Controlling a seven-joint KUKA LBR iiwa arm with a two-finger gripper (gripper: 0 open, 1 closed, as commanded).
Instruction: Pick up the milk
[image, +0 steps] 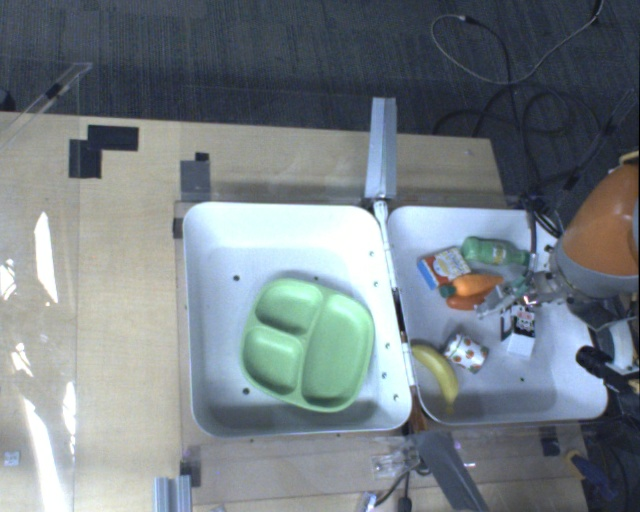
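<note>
Yellow comes first at the near edge: a banana (438, 370) lies against the inner wall of the right bin (560, 400), with a small patterned cup (465, 352) just beside it. Across the divider, the left bin (215, 260) holds a green divided plate (308, 345), which has no part in this job.

Farther in, the tool (512, 300) hangs low over the middle of the right bin, on the arm reaching in from the right. Its tip is close to an orange carrot-like piece (472, 289). Whether the tool is spread or pressed together cannot be told at this size, and nothing is visibly caught in it.

Just behind the orange piece lies a small carton (445, 267) with red-orange, white and blue faces. I take this to be the milk, though its label is too small to read. It lies flat near the divider, touching or nearly touching the orange piece. A green bottle (495, 250) lies at the far side, just beyond both.

The step in hand looks like the approach, with no grasp made yet. The next move calls for shifting toward the divider and slightly farther back, centring over the carton, then descending clear of the orange piece and the bottle before closing.
</note>
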